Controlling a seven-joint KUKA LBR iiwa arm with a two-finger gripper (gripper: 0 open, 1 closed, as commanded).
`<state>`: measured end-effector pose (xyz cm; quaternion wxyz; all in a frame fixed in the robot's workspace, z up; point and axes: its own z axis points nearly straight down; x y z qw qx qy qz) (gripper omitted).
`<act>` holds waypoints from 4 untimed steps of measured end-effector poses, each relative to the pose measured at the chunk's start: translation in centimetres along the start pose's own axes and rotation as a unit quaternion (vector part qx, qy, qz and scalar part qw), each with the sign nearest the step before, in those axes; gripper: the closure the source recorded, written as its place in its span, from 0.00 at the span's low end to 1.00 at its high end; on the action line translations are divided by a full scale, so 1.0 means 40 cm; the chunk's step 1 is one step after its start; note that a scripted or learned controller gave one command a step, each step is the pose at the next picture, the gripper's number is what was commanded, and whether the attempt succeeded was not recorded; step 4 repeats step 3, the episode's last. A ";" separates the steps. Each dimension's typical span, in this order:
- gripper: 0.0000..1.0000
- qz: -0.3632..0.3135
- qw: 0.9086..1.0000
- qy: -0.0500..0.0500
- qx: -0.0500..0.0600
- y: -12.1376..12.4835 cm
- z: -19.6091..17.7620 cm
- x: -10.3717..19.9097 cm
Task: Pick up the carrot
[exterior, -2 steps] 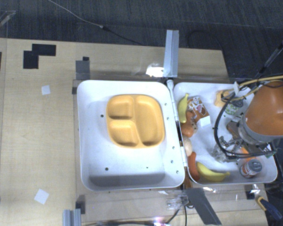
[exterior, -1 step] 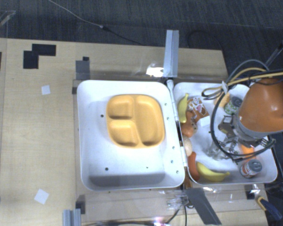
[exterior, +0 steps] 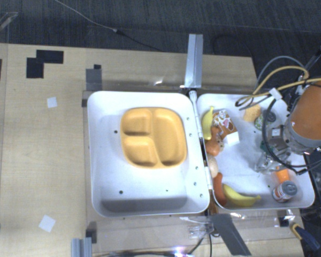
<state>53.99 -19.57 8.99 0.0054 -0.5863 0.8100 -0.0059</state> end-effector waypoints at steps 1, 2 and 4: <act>1.00 0.009 1.000 0.000 -0.004 0.111 -0.108 0.064; 1.00 -0.107 0.994 -0.002 -0.005 0.021 -0.039 0.030; 1.00 -0.226 0.974 -0.002 -0.002 0.110 -0.043 0.059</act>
